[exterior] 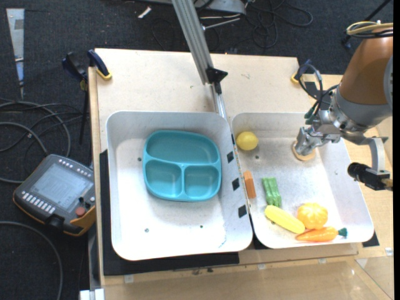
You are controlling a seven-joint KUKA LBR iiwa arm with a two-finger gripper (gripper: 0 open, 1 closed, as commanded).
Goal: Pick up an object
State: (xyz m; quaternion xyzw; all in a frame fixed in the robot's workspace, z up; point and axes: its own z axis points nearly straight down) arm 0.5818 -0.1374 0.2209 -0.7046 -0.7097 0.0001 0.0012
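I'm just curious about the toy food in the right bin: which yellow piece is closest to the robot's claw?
The round lemon near the bin's top-left corner. It lies level with the gripper, while the banana lies far down by the orange.

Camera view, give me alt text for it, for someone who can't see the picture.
A grey and orange robot arm reaches in from the right, its gripper low over a small tan round object in the right white bin. That bin also holds a lemon, green beans, a banana, an orange and a carrot. The left bin holds a teal divided tray.
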